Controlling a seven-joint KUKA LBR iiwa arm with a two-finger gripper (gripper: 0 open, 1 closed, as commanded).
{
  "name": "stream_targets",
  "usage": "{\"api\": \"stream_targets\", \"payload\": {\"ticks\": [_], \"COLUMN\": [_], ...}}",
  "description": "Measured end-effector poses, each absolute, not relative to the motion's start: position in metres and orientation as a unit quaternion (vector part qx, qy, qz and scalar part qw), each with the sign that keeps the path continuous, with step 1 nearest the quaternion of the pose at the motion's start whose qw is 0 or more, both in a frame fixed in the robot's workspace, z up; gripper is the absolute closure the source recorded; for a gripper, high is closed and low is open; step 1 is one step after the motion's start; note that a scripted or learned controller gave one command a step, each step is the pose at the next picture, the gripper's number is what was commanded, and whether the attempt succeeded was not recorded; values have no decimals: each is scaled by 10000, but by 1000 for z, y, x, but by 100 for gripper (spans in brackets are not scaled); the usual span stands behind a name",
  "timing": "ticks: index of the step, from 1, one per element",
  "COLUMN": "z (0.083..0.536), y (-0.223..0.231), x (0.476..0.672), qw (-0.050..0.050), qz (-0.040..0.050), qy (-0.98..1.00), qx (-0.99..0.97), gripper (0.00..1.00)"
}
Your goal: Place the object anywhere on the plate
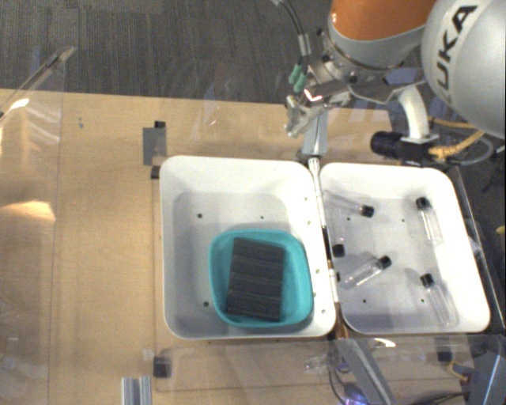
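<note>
A teal square plate [300, 277] sits in the near half of the left bin [182, 237]. A dark ridged rectangular block [255, 278] lies flat on the middle of the plate. My gripper [311, 136] hangs high above the far edge of the bench, over the seam between the two bins, well away from the plate and the block. The view does not show anything in its grasp.
The right bin [395, 312] holds several clear vials with black caps, such as one [353, 206] at its far left and another [368, 269] near its middle. A small black piece [337, 251] lies by the divider. The arm's orange band [371, 20] is at the top right.
</note>
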State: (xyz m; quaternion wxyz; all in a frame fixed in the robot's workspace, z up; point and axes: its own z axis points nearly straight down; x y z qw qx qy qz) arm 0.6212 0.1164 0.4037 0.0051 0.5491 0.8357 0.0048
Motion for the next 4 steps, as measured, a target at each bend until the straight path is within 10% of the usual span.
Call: {"api": "stream_targets", "payload": {"ticks": [1, 2, 4], "z": [248, 248, 438], "y": [118, 118, -37], "x": [534, 535, 491], "qw": [11, 15, 74], "qz": [15, 19, 29], "qy": [8604, 8603, 9029], "qx": [5096, 5097, 4299], "gripper": [100, 0, 0]}}
